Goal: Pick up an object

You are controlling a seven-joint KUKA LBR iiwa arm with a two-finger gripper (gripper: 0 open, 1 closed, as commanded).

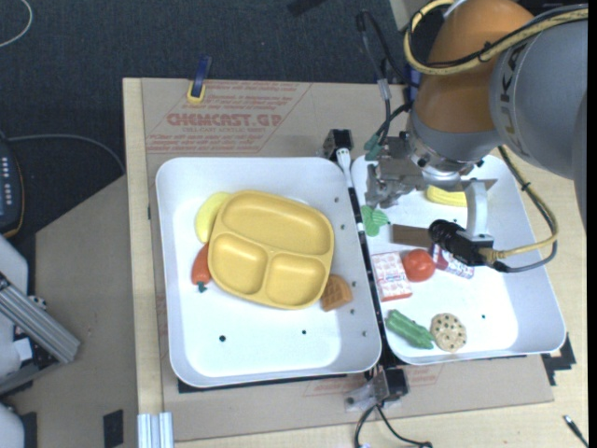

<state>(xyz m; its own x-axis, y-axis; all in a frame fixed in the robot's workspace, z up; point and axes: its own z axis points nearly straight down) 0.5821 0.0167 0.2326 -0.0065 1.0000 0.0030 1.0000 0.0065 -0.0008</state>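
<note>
Over the right white bin, the claw hangs near the divider; its opening cannot be told. Just below lie a small green piece, a brown block, a red tomato, a red-and-white packet, a green pod and a round cookie. Across the divider, the left white bin holds a yellow divided tray.

1. Compartmented plastic tray: plain yellow.
2. Round toy tomato: red.
3. Round toy cookie: tan, dark-speckled.
4. Elongated toy vegetable: green.
5. Two shallow plastic bins: white.
</note>
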